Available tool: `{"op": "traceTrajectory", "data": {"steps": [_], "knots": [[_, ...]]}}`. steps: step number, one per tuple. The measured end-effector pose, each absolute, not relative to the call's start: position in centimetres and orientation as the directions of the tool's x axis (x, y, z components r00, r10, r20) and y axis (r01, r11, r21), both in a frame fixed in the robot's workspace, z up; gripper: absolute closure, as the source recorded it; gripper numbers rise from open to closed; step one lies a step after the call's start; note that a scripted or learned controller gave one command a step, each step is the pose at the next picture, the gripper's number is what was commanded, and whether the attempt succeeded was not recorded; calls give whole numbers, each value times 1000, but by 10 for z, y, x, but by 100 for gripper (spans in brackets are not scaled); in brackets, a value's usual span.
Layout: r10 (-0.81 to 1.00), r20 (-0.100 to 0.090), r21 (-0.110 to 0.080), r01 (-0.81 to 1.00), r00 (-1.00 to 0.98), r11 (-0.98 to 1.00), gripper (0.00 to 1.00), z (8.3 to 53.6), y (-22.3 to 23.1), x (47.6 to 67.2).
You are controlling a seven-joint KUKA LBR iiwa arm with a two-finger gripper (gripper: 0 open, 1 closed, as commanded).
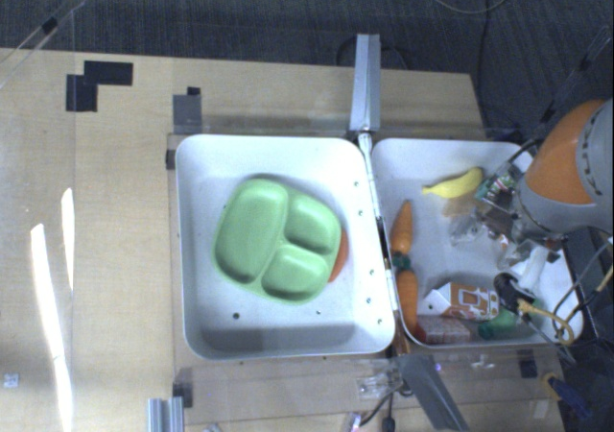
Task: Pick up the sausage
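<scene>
Both white bins (192,228) look like smooth, matt moulded plastic, and the green divided tray (276,240) in the left bin shows a soft satin sheen typical of plastic. The bench (106,257) has a pale wood-grain finish with faint glare, and the divider post (366,84) between the bins appears to be brushed metal. The banana (455,184) and carrot (402,227) appear smooth and plastic-like

A green sectioned plate (278,240) is seen in a white bin (192,257); a yellow banana (456,184) and an orange carrot (402,228) are seen left of the gripper (480,219).
</scene>
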State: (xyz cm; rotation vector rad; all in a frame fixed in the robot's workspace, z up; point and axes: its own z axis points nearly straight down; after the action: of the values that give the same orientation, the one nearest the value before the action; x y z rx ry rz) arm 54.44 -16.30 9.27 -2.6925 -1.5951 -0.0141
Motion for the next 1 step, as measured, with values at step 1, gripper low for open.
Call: {"op": "traceTrajectory", "data": {"steps": [1], "knots": [[533, 26, -1, 533, 846, -846, 0, 92, -166, 546]]}}
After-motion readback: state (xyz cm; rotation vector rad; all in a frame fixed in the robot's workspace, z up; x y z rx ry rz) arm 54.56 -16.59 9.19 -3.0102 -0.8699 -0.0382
